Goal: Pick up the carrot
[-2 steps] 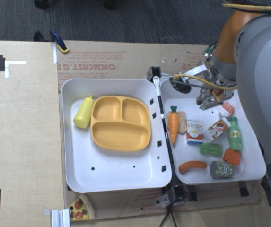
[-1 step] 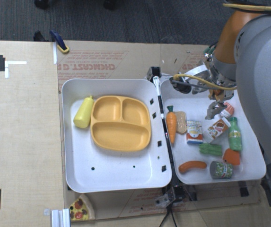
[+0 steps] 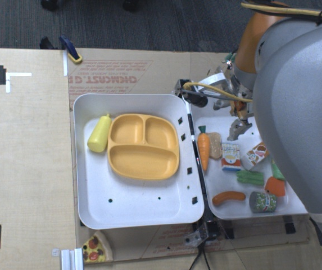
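a: how far along?
b: not started. the carrot lies at the right bin's nine o'clock wall, untouched.
a: the tool?
b: nearby at two o'clock; can't tell its state.

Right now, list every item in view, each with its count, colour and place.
carrot: one, orange with a green top, left edge of the right bin.
divided plate: one, yellow-orange, in the left bin.
bottle: one, yellow, left bin, beside the plate.
sausage: one, orange-red, right bin, near edge.
can: one, grey-green, right bin, beside the sausage.
green vegetable: one, right bin, centre.
small carton: one, white and red, right of the carrot.
bins: two, white, side by side.
gripper: one, grey, above the right bin.
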Robot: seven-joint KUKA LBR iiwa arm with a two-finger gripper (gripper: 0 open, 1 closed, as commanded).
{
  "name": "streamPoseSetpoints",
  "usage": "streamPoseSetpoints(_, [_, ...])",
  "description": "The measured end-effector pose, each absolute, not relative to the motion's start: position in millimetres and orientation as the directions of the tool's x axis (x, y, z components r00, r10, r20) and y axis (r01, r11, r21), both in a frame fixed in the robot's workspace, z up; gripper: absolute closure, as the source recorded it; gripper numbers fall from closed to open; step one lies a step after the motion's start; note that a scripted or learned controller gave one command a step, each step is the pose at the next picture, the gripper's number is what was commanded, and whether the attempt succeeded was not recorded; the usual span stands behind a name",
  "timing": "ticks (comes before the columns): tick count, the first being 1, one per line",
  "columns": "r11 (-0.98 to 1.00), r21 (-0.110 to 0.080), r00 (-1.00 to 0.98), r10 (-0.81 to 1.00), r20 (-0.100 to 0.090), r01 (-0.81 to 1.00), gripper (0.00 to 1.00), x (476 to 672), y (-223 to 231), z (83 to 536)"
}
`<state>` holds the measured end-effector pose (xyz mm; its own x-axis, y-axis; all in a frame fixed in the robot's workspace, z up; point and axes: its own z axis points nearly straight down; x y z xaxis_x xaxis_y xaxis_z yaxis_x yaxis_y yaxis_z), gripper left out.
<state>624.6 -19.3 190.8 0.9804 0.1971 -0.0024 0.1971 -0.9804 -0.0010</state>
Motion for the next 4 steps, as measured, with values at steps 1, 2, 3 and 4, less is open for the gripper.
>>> streamPoseSetpoints(1, [-0.979, 0.000, 0.979, 0.205, -0.002, 0.205, 0.00, 635.9, 30, 191])
streamPoseSetpoints(2, [-0.980, 0.000, 0.980, 0.200, -0.002, 0.200, 0.00, 609.5, 106, 152])
streamPoseSetpoints(3, [-0.981, 0.002, 0.981, 0.193, -0.002, 0.193, 1.00, 610.8, 102, 161])
streamPoseSetpoints(4, [-0.982, 0.003, 0.982, 0.188, -0.003, 0.188, 1.00, 611.8, 100, 170])
